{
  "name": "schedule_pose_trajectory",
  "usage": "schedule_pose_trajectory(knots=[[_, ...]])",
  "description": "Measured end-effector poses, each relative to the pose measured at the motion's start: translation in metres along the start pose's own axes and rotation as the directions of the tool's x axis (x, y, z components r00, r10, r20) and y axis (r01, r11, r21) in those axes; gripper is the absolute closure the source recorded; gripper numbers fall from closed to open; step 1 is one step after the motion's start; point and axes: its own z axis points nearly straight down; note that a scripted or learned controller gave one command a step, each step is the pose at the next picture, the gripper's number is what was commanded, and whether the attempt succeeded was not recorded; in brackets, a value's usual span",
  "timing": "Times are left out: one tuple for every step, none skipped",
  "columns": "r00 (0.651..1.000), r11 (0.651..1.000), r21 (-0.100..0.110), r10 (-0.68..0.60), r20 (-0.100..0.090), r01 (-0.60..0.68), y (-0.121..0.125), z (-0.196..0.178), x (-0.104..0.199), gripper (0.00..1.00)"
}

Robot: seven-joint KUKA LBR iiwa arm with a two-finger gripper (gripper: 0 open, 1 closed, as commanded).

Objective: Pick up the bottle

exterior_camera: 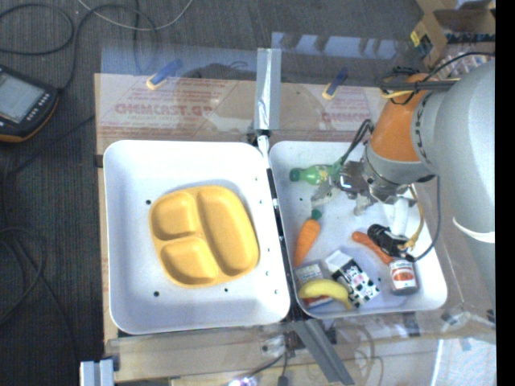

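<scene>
Gripper [334, 185] low in right bin [430, 292], upper part; can't tell its grip state from this angle; green bottle [310, 174] lying at its tip, top-left of that bin; carrot [306, 240] just below; yellow tray [205, 234] in left bin [129, 296].

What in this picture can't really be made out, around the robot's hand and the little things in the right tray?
- Gripper: in the camera view the wrist covers it, so its finger state is unclear.
- Green bottle: its right end runs under the gripper; whether it is gripped cannot be told.
- Small jar: label too small to read.
- Banana: it covers part of the packets beneath.
</scene>
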Motion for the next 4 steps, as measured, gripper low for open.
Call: schedule_pose_trajectory(knots=[[0.999, 0.999, 0.0, 0.047, 0.001, -0.047, 0.055, -0.092, 0.065, 0.0], [0.997, 0.996, -0.031, -0.082, 0.001, 0.082, 0.059, -0.027, 0.045, 0.0], [0.999, 0.999, -0.004, 0.047, -0.002, -0.047, 0.06, -0.035, 0.039, 0.0], [0.99, 0.99, -0.01, -0.144, 0.003, 0.144, 0.061, 0.003, 0.047, 0.0]])
